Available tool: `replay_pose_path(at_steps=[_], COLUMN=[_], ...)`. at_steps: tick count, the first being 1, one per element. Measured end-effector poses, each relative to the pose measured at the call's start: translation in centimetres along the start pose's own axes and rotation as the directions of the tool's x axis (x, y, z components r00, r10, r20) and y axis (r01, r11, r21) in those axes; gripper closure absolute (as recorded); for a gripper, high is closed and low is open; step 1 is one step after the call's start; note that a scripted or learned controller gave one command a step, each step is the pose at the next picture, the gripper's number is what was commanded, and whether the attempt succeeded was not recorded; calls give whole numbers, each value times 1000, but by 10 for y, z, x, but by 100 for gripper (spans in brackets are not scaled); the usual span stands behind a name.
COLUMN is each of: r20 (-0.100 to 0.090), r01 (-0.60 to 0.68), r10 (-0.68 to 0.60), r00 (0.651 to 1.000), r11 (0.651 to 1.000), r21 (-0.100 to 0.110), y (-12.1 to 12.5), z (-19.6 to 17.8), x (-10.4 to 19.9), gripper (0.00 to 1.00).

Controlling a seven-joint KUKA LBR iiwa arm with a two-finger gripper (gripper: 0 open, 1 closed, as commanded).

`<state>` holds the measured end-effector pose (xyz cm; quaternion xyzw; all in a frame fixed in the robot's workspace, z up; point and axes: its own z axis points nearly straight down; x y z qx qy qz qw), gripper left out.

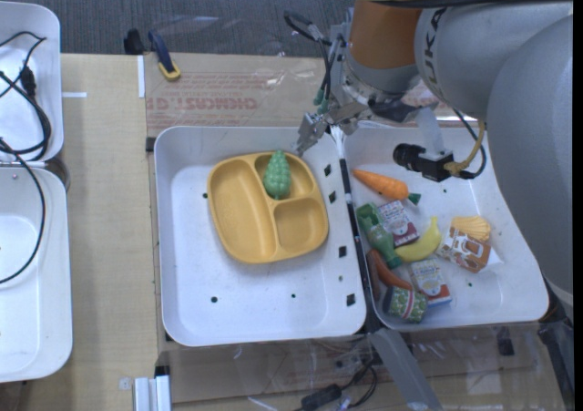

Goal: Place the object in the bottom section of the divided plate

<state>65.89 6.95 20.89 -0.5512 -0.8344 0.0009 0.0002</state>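
Grey metal fingers of the gripper [314, 129] hang over the far right corner of the left bin [182, 309], just beyond the yellow divided plate [239, 218]. They are thin and dark against the bin's rim, and whether they stand apart or together cannot be made out; nothing shows between them.

Closest to them is the green toy [277, 174], a bumpy, cone-like piece. It lies on the plate's far edge, in the small far section and partly across the ridge that bounds it, apart from the fingers. The plate has one long section on its left side and two smaller ones on its right; the nearer of those two holds nothing.

Right of the plate, past the wall shared by the two bins, the right bin [510, 300] carries a scatter of play food. An orange carrot [381, 184] lies nearest the plate's far end. Nearer the camera from it come a small printed packet [397, 220], a yellow banana [423, 242] and a small carton [431, 278], with a green can-like piece [406, 305] nearest of all. Farthest from the plate sits an orange and white box [468, 246].

Above the gripper, the arm's orange band [387, 8] and broad grey body [519, 63] fill the corner beyond the plate's right.
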Motion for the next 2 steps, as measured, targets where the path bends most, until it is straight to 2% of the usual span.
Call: replay_pose_path(at_steps=[1,2], r20=[2,0], r01=[189,563], r10=[-189,-563], r00=[982,827], r11=[982,827], r21=[-3,-1], y=[27,5], z=[-65,91], x=[62,146], gripper=[0,0])
